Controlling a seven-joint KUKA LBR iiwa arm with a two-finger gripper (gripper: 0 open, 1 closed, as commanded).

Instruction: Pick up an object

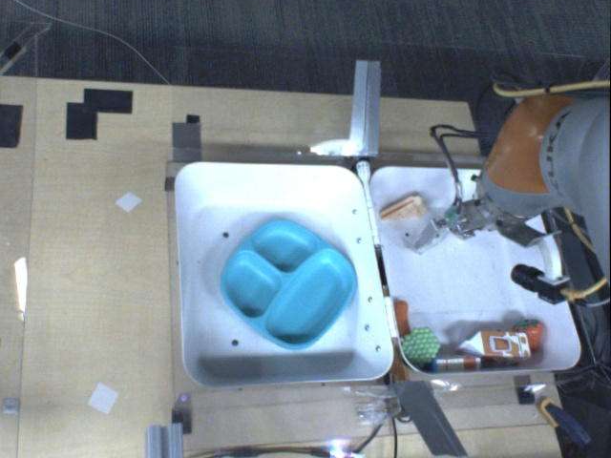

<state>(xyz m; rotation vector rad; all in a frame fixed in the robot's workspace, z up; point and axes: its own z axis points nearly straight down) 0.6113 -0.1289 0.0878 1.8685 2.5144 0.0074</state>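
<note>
Camera view puts my gripper (427, 236) low in the right bin (477, 294), up toward its far edge, with the arm (544, 160) coming in over the bin's right rim. I can't tell how the jaws stand; the metal tip is small and blurred from up here. Nearest candidate is the tan, bread-like piece (402, 206), lying just beside the tip, toward the bin's far left corner, close to the wall shared with the left bin (205, 351). Its long axis runs roughly along the far edge, tilted a little. So, as I judge it, the coming move turns on a short shift toward that corner, jaws closing across the narrow side. Other pickings sit well apart along the near edge: a green ball (420, 343) at the near left corner, an orange-labelled packet (501, 343) beside it. A blue divided tray (286, 282) sits in the left bin.
</note>
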